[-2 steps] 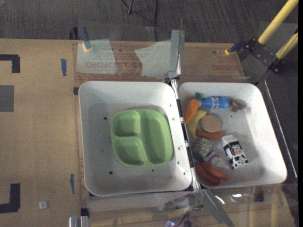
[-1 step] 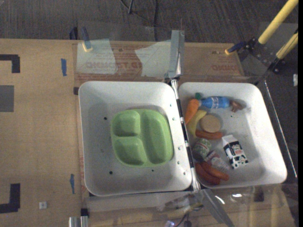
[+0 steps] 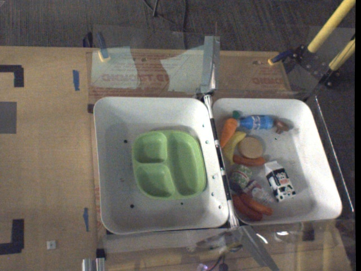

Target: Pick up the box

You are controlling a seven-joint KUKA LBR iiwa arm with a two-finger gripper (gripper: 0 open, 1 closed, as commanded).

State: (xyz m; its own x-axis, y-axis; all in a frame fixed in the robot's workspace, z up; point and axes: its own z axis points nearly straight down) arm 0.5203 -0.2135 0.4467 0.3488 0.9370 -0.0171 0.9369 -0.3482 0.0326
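The box (image 3: pixel 280 184) is a small white carton with black and blue markings. It lies on its side in the right bin (image 3: pixel 316 151), toward the bin's lower middle. Bare white floor surrounds it to the right and above. A crumpled clear wrapper (image 3: pixel 260 194) and red sausages (image 3: pixel 252 206) lie just to its left.
The right bin also holds a carrot (image 3: pixel 228 131), a blue bottle (image 3: pixel 256 122), a banana (image 3: pixel 233 146), a tan disc (image 3: pixel 251 147) and a can (image 3: pixel 241 178). A green divided plate (image 3: pixel 169 164) sits in the left bin (image 3: pixel 113 151). Yellow poles (image 3: pixel 333 21) stand at top right.
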